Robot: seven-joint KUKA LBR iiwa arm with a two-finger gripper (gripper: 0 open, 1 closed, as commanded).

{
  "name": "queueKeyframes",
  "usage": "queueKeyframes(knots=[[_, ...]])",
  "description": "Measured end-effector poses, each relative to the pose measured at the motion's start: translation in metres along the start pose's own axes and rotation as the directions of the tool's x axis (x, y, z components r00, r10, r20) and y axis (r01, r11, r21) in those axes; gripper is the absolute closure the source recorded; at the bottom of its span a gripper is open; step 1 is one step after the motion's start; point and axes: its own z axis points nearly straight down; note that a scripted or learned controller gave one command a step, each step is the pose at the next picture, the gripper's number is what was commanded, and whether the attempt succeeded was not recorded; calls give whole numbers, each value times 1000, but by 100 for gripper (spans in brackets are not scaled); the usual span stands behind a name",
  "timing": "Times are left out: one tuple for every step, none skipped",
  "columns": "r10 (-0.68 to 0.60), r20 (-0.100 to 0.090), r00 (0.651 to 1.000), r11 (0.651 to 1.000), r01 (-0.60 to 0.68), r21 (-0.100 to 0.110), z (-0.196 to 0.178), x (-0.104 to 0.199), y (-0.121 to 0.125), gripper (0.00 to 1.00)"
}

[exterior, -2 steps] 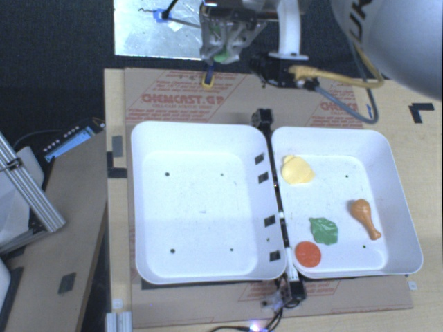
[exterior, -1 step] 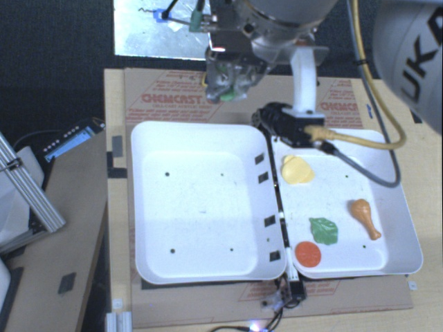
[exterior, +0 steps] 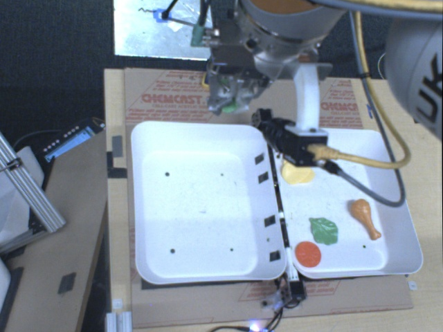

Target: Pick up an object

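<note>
From the overhead camera I see the gripper (exterior: 228,101) hanging past the far rim of the left bin (exterior: 194,206), close to that bin's far right corner. It is over the printed cardboard sheet (exterior: 166,95) that lies under both bins on the bench (exterior: 76,199). The gripper's lower end is a grey blur, and I cannot tell whether the jaws are wide or narrow. A small green patch (exterior: 239,106) shows at that lower end. I cannot make out what it is, nor whether it sits between the jaws.

Everything I could pick lies in the right bin (exterior: 360,258), well apart from the jaws and nearer to the camera. A pale yellow piece (exterior: 297,176) rests by the bin's left wall, in its far half. Its upper edge is hidden by the arm's own hardware, and of the four it lies closest to the jaws. A leafy green piece (exterior: 324,229) lies flat around the middle of the bin. An orange-red round piece (exterior: 309,254) sits just beside it, toward the near left corner. A toy chicken drumstick (exterior: 365,218) lies to the right of the green piece, its thin end pointing toward the near right. None of these four touches another that I can see, and none is under the jaws.
</note>
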Motion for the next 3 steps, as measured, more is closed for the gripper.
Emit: queueKeyframes(knots=[[0, 0, 1000, 1000, 0, 0, 0, 0, -17, 100], [-1, 1, 1000, 1000, 1, 0, 0, 0, -17, 100], [-1, 0, 1000, 1000, 1, 0, 0, 0, -17, 100]])
